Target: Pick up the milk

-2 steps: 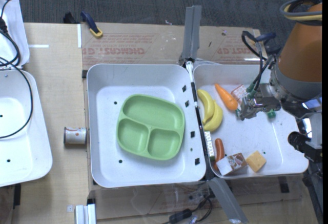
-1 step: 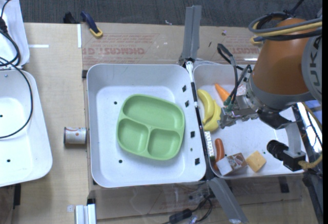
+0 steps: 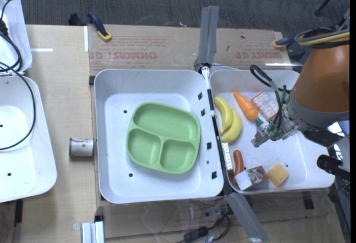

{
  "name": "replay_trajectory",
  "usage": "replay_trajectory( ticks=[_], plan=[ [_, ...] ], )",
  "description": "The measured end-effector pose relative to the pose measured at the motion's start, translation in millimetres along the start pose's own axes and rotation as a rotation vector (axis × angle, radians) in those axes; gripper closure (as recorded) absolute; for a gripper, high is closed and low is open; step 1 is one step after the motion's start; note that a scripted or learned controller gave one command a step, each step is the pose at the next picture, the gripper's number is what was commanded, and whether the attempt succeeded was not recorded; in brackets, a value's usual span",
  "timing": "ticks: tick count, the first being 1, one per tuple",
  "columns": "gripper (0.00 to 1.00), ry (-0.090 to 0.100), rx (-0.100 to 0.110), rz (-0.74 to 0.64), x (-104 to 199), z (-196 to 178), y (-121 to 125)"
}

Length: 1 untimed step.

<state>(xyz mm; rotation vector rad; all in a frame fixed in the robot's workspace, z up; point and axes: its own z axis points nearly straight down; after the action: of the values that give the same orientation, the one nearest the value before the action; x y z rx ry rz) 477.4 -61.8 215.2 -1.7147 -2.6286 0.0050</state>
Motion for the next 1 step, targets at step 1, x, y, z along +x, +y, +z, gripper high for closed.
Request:
replay_trajectory(
  ticks=[1],
  plan=[
    [1.0, -0.001, -0.001, 0.052, -76.0, 17.8, -33.3]
  ],
)
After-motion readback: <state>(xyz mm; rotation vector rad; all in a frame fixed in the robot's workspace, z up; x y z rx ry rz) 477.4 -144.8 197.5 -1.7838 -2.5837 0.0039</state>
